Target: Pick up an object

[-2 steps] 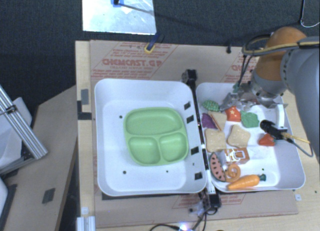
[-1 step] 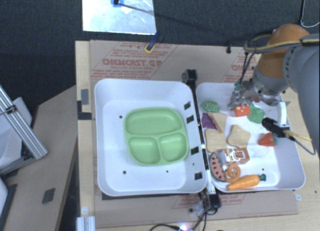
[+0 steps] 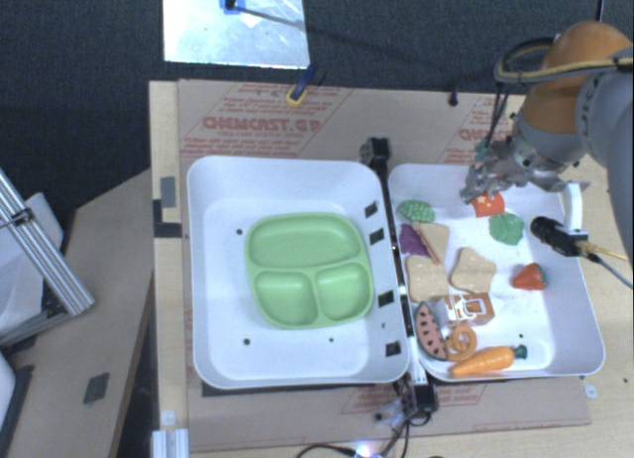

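My arm (image 3: 604,114) was grey, with an orange band (image 3: 584,50) above my wrist and a black cable (image 3: 525,55) looping beside it.

Divided tray (image 3: 303,270) in left bin (image 3: 213,248); toy food (image 3: 474,273) in right bin (image 3: 584,332).

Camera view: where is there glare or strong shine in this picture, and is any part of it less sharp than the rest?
In the camera view, the silver sheet beyond the bench shines brightest, almost washed out; the white bins look bright but keep soft shadows along their walls; the green tray shows gentle sheen; the gripper and nearby arm look slightly soft, while the carrot stays fairly crisp.
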{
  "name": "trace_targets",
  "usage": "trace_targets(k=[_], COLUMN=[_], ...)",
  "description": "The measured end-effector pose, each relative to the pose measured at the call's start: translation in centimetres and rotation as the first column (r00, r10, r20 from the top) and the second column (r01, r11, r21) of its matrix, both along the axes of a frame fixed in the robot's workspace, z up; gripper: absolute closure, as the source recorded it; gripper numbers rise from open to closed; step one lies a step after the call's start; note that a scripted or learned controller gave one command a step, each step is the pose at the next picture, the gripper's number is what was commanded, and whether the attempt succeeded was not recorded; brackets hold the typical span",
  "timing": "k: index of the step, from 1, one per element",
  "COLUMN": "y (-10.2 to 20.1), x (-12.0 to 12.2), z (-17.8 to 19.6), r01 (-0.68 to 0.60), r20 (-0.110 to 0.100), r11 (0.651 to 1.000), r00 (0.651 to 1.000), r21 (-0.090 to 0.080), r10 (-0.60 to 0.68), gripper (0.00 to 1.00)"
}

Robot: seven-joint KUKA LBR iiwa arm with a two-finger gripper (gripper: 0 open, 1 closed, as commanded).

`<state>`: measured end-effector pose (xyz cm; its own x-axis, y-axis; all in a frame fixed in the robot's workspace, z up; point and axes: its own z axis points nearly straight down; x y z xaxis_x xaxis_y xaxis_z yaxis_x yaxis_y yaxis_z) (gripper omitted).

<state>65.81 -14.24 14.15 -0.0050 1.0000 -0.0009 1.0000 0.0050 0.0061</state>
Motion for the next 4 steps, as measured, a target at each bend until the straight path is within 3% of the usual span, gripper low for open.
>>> trace_targets(k=[2, 3, 4], y=[0.3, 4.2, 6.5], x=[1.2, -2.2, -7.5], z=[8.5, 9.0, 8.9], r01=[-0.001, -0.003, 0.002], r20=[-0.002, -0.006, -0.009], r11=[1.000, 1.000, 1.000], r00=[1.000, 1.000, 1.000], r21=[0.000, 0.002, 0.002], r10=[0.001, 0.003, -0.002], gripper=[1.00, 1.00, 1.00])
